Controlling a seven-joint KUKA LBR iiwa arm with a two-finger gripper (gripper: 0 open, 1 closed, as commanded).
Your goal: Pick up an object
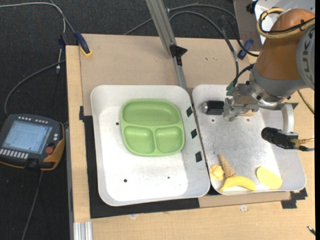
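In the right bin [250, 149], several toy foods lie along the front edge: a yellow banana [238, 184], a tan cone [226, 165], a small peach-coloured piece [216, 172] and a yellow round slice [269, 178]. My gripper [231, 114] hangs over the back left part of this bin, well behind those items, and nothing shows beneath it. The orange and grey arm [282, 49] covers the bin's back right corner.
The left bin [107, 184] holds a green divided plate [152, 127]. A small black block [214, 106] sits just left of the gripper. A black fitting [277, 137] juts from the arm over the right bin. A metal pole [165, 29] slants across the back.
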